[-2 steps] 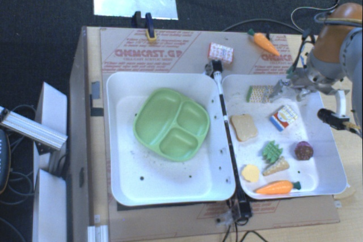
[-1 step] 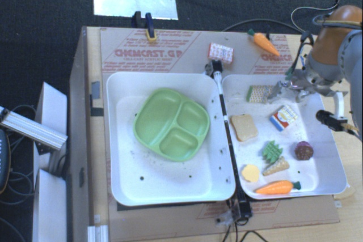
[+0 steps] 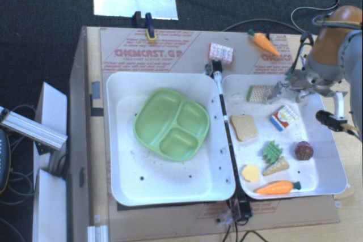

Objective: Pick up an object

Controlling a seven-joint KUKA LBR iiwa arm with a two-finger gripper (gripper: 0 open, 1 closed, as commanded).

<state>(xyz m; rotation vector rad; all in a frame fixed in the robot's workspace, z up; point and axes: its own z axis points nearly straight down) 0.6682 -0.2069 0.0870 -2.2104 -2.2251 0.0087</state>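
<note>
Camera view: we see the grey arm with the orange band (image 3: 334, 37) coming in from the right, its two-finger gripper (image 3: 289, 89) low over the back of the right white bin (image 3: 334, 164). We can't tell the pincer's state; nothing visibly sits in it, so we wouldn't call anything held.

No single target is named, so the candidates are all in the right bin: a speckled grey-green flat square (image 3: 258, 93) just left of the gripper, a small red, white and blue carton (image 3: 283, 117) just below it, a tan toast slice (image 3: 244, 127), a green leafy toy (image 3: 272, 151), a dark red round ball (image 3: 304, 150), a yellow disc (image 3: 250, 173), a pale wedge (image 3: 276, 166) and an orange toy carrot (image 3: 275, 187) along the front wall. The left white bin (image 3: 122, 122) holds a green sectioned plastic plate (image 3: 172, 123).

Our read: approach or descent stage, pick not yet made. The next move likely calls for centring over the nearest item, speckled square or carton, and clearing the back wall.

Outside the bins: a second orange carrot (image 3: 265, 42) and a small red-and-white box (image 3: 220, 52) on the board (image 3: 164, 54). Board print reads roughly "CHEMCAST GP" in red, repeated. The carton's label is too small to read.
</note>
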